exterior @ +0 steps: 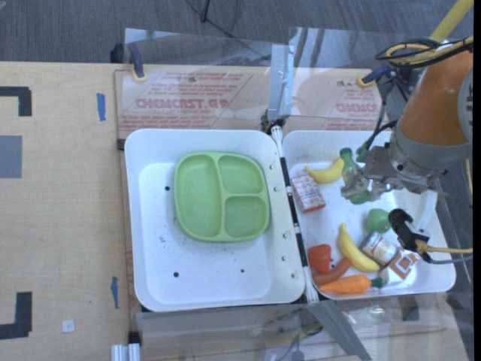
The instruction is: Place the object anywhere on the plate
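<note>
A light green plate (222, 195) with three compartments lies in the left bin (150, 262). It has nothing on it. My gripper (359, 185) hangs low over the upper middle of the right bin (440, 273), beside a small yellow banana (325, 173) and a green bottle-like item (347, 159). Something green (362, 197) shows right at the gripper's lower end. Whether it is held cannot be made out.
The right bin also holds a red-and-white box (307, 192), a green round fruit (378, 219), a larger banana (355, 251), a can (378, 247), a red pepper (319, 257) and a carrot (346, 284). A ridge (289, 209) separates the bins.
</note>
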`<control>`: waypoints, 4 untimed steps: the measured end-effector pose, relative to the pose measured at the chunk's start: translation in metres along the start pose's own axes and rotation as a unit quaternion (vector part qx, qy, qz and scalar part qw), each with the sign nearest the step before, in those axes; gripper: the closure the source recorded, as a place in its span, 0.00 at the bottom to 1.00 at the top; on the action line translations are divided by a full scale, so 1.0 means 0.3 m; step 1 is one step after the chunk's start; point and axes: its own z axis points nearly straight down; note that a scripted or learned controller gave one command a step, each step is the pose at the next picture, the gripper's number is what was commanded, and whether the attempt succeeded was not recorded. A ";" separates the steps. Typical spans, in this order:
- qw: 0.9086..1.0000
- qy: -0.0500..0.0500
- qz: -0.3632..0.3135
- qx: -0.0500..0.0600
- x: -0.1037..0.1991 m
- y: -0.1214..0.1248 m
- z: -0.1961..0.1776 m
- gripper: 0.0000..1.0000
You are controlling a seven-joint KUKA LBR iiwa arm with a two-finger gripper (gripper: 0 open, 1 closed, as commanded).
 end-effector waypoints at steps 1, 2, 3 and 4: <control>1.000 0.000 0.001 -0.002 0.000 0.003 -0.035 1.00; 0.999 0.000 -0.038 0.001 0.291 -0.005 0.056 1.00; 0.994 0.000 -0.110 -0.002 0.606 0.047 0.055 1.00; 0.994 0.000 -0.110 -0.002 0.606 0.047 0.055 0.00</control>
